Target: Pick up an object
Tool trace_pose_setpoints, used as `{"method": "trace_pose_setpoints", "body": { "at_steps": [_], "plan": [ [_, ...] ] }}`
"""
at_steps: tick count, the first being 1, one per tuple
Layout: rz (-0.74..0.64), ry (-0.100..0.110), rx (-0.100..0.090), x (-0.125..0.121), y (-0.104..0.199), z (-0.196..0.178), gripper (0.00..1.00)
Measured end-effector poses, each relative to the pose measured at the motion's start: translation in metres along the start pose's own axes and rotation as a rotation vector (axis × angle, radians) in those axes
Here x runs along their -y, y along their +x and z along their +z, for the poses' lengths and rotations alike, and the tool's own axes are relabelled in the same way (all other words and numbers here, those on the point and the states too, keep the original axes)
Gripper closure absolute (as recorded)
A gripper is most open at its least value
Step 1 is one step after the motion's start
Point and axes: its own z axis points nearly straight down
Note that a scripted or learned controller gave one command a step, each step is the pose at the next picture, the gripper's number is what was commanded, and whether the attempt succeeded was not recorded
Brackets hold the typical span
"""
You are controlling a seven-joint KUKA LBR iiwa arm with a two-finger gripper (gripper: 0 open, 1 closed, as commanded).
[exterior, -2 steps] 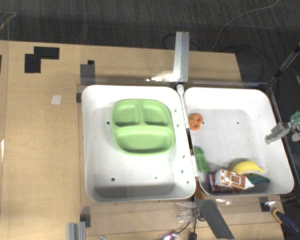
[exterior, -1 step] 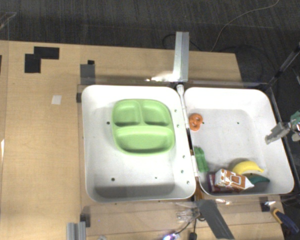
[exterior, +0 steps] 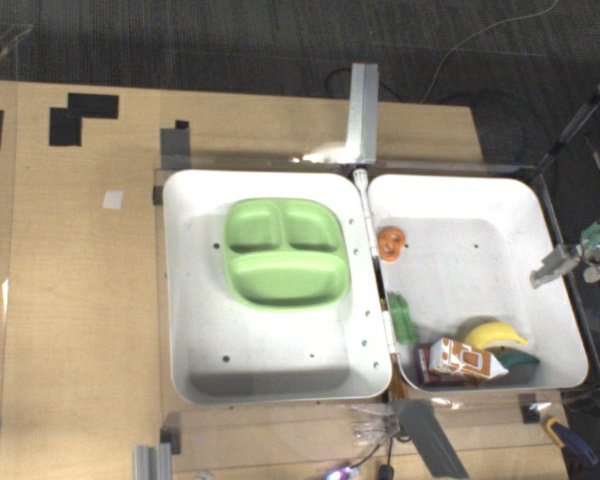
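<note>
Camera view: my gripper (exterior: pixel 558 268) hovers at approach stage, finger state indeterminate; next, descend onto banana (exterior: pixel 495 335) below-left.

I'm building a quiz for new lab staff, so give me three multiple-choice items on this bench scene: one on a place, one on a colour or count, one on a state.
1. Where does the green three-compartment plastic plate lie?
A. in the left white bin
B. in the right white bin
C. on the bare bench

2. What colour is the small round toy by the divider?
A. blue
B. orange
C. black

3. How does the yellow banana stand relative to the gripper?
A. clamped between its fingers
B. lying in the bin, apart from it
C. hanging over the bin's rim

Key: 1 A, the plate sits in the middle of the left white bin. 2 B, the toy is orange against the right white bin. 3 B, the banana rests near the bin's front corner beside the brown-and-white carton, while the gripper hangs at the right rim.
</note>
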Motion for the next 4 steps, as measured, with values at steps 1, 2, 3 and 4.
{"method": "trace_pose_setpoints", "body": {
  "at_steps": [1, 2, 3, 4],
  "plan": [
    [0.0, 0.0, 0.0, 0.0, 0.0, 0.0, 0.0],
    [0.0, 0.0, 0.0, 0.0, 0.0, 0.0, 0.0],
    [0.0, 0.0, 0.0, 0.0, 0.0, 0.0, 0.0],
    [-0.17, -0.001, 0.001, -0.021, -0.001, 0.014, 0.0]
  ]
}}
